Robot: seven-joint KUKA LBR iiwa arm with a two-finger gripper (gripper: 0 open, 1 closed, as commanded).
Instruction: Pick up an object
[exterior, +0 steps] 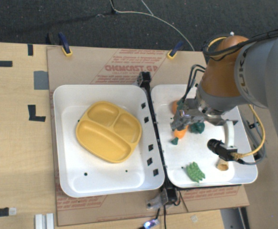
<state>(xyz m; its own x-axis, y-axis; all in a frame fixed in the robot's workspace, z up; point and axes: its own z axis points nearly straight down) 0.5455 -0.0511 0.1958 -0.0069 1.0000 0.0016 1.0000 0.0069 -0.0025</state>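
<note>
Camera view: arm (234, 75) bent low over right bin (246, 175); pincer (180, 123) beside carrot (179, 133).

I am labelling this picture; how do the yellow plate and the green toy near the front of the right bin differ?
The yellow plate is large; the green toy is small. The plate is flat with compartments; the toy is lumpy. The plate lies in the left bin; the toy in the right bin. Each lies apart from the pincer.

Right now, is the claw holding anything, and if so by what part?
Cannot be told. The claw is down in the right bin among small orange and green items, but no item is visibly held by it.
</note>
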